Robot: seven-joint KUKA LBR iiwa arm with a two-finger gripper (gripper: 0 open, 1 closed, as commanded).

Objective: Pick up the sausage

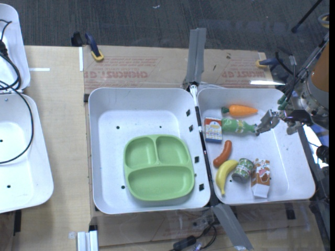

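**Sausage lies below and left of the gripper in the right bin**

The sausage (223,153) lies at a slant on the floor of the right bin (293,187), near that bin's left wall and a little below mid-frame. Its lower end touches the top of the banana (225,175). The gripper (265,123) hangs up and to the right of it, with the fingers slightly apart and nothing between them. Their tips sit just beside the right end of the green bottle (236,125). That bottle and the small red and white carton (212,130) lie between gripper and sausage. The carrot (243,110) rests above the bottle. A can (243,170) and a juice carton (261,178) lie right of the banana. The green divided plate (158,167) sits in the left bin (104,140).
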